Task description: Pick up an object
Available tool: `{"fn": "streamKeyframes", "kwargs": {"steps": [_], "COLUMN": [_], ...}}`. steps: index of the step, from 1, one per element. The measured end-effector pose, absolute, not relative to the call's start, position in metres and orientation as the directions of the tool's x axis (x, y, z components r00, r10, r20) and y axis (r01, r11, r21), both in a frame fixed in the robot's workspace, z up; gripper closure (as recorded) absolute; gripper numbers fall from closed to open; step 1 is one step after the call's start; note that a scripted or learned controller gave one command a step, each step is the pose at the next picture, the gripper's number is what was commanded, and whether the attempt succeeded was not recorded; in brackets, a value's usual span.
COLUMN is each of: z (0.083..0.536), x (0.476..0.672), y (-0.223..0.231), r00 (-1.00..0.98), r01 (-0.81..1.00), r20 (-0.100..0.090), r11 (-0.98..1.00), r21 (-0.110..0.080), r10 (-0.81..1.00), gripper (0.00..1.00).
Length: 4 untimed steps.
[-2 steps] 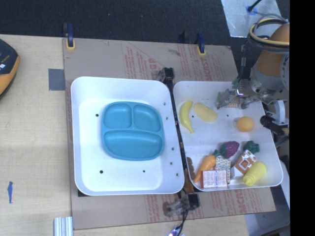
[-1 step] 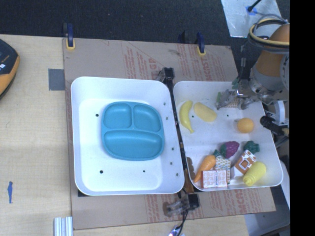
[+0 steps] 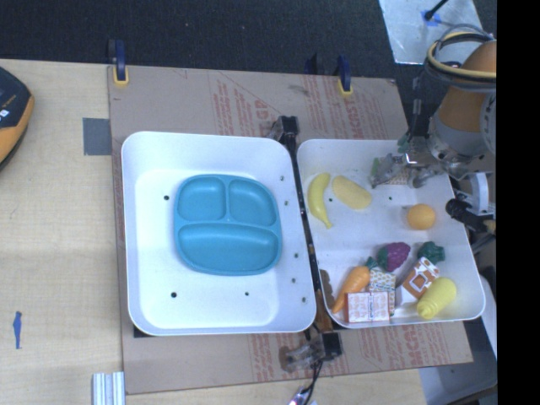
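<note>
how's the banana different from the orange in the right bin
The banana is yellow, long and curved, while the orange is orange and round. The banana lies by the right bin's left wall, touching a yellow lemon-like piece; the orange sits apart near the right side, with nothing touching it. The banana looks the longer of the two. Both are toy fruits lying loose in the same bin, neither in the hand.

arm (image 3: pixel 462 99) cut off by right edge, only wrist + orange band seen. gripper (image 3: pixel 396 171) small/blurry, finger state unclear. far left of gripper, orange-black object (image 3: pixel 13 112) cropped by left edge. below gripper, small cartons (image 3: pixel 371 298) overlap, print too small to read.
</note>
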<state>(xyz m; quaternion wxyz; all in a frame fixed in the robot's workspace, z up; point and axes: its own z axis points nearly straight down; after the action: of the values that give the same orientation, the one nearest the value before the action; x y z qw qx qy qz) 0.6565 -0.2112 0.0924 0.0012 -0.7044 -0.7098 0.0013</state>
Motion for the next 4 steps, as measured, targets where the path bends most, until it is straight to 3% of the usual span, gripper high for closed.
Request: {"fn": "streamKeyframes", "kwargs": {"steps": [2, 3, 4], "z": [0.092, 0.168, 0.109], "x": [0.656, 0.658, 0.572], "y": [-0.211, -0.213, -0.212], "r00": [-0.008, -0.005, -0.002], "r01": [1.0, 1.0, 1.0], "r20": [0.0, -0.003, 0.003], "r11": [0.008, 0.005, 0.002], "r21": [-0.004, 0.005, -0.015], "r10": [1.0, 1.0, 1.0], "gripper": [0.0, 0.0, 0.0]}}
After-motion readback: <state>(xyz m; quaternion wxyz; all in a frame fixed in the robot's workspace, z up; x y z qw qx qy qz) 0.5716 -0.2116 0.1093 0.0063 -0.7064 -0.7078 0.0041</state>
